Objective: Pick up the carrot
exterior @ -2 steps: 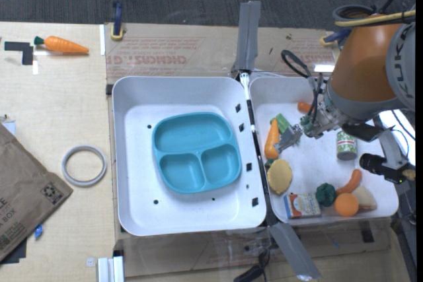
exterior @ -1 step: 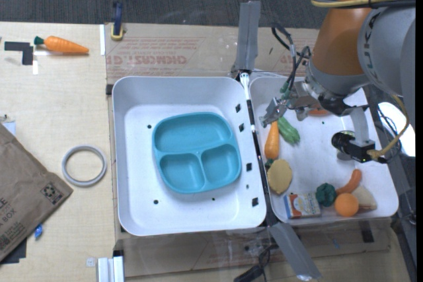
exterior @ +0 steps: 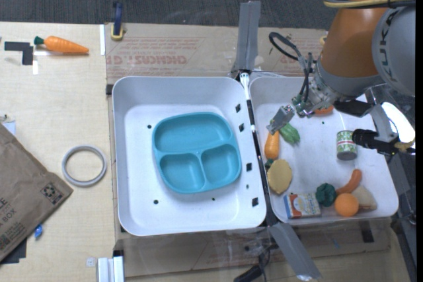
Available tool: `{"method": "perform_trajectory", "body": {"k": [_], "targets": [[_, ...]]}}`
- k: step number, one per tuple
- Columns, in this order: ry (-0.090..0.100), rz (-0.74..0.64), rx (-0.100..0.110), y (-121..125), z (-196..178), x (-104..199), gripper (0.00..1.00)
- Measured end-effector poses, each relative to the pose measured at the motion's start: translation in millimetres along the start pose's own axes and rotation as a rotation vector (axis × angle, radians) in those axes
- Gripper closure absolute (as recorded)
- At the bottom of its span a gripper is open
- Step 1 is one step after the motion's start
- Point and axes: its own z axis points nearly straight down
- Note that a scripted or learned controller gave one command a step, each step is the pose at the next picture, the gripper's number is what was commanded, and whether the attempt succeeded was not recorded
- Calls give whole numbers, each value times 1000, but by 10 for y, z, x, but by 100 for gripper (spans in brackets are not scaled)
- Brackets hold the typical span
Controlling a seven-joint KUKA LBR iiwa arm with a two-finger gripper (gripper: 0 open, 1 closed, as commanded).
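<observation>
Crowded together in the right white bin (exterior: 390, 172) lies a jumble of toy food. The small orange carrot with a green leafy top (exterior: 272, 144) sits near that bin's left wall, its tip pointing down and its leaves up at about the middle of the bin. Just below it, touching or nearly so, rests a pale yellow potato-like lump (exterior: 279, 176). Along the bin's lower edge stand a small printed carton (exterior: 303, 205), a dark green broccoli-like piece (exterior: 324, 193), a round orange fruit (exterior: 346, 205) and a beige wedge (exterior: 365, 199), with a reddish sausage (exterior: 351, 180) slanting above them. A little tin with a green label (exterior: 346, 144) stands upright towards the right wall.

The left white bin (exterior: 125, 162) holds a turquoise plastic tray with three compartments (exterior: 195, 151). Out on the wooden bench, well apart from both bins, lie a second orange carrot (exterior: 61, 45) at the upper left, a grey ring (exterior: 84, 164) and a brown cardboard box (exterior: 23, 191).

The grey arm with its orange band (exterior: 357, 33) comes in from the upper right and slants down over the right bin. Its gripper (exterior: 281, 119) hangs just above the carrot's leafy end, pointing down and left; whether its fingers are spread or pressed together I cannot tell, and nothing visibly sits between them.
</observation>
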Motion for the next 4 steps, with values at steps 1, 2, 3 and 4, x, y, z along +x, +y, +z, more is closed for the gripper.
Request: {"method": "perform_trajectory", "body": {"k": [1, 2, 3, 4], "targets": [[-2, -76, -2, 266, -2, -90, 0], [0, -263, -2, -120, -5, 76, 0], [0, -501, -1, -224, -2, 140, 0], [-2, -835, -4, -136, -8, 111, 0]]}}
